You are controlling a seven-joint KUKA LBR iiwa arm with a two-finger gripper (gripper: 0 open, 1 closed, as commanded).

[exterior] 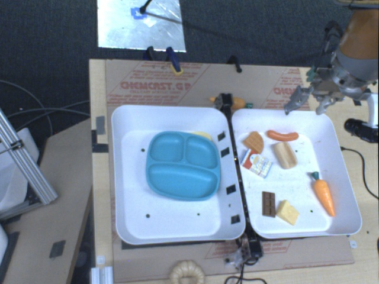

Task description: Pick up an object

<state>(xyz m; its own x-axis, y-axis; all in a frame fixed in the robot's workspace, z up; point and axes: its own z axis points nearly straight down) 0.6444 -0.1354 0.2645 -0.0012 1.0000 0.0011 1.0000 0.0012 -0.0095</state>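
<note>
Cardboard, brown and stamped with red lettering, covers the counter (195, 78), and two white bins sit on it side by side. Beyond it, dark carpet, with a shiny silver sheet (141, 15) lying at twelve o'clock and cables trailing at nine. Over in the left bin (133, 176), a blue divided plate (182, 164) takes the middle. The right bin (340, 158) has the pickings: a sausage (282, 136) at its twelve o'clock, a carrot (323, 194) at four, a bread roll (285, 155) near centre, a brown cookie-like piece (254, 142) and a small printed carton (257, 164) at nine, a chocolate bar (269, 204) and a yellow cheese wedge (288, 212) at six.

And there's the arm (359, 40), in at two o'clock, orange band showing, wrist tipped down. Its pincer (309, 101) hangs over the right bin's far rim, fingers spread apart, nothing between them. The sausage lies nearest, just toward six from it. Items sit mostly apart from one another, and the carrot lies close to the right wall.
</note>
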